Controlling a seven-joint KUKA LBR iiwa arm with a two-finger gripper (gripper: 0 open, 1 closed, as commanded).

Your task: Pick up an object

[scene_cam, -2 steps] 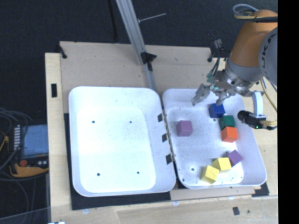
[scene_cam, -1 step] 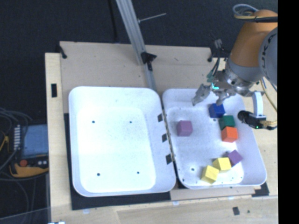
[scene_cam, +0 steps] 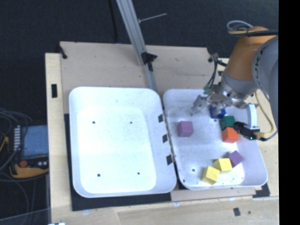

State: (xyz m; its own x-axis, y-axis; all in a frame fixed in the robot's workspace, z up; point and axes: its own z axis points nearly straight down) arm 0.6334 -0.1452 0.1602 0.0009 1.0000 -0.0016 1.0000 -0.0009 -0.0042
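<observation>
A pale wooden bench stands on a dark floor and bears two shallow white plastic bins side by side, the left bin and the right bin. A grey metal post rises at a slant from the bench's far edge, between the bins.

The grey arm with its orange band reaches in from the right over the right bin's far right corner. Its two-finger gripper hangs low over the bin's far part; whether it is released or clenched cannot be told, and no object is seen in its grasp.

In the right bin, a pinkish-purple cube lies alone near the left wall. A small blue block sits just beside the gripper, partly hidden. Along the right wall a green block touches an orange block. Near the front right corner lie a purple block and two yellow cubes, one beside it and another nearer the front edge.
</observation>
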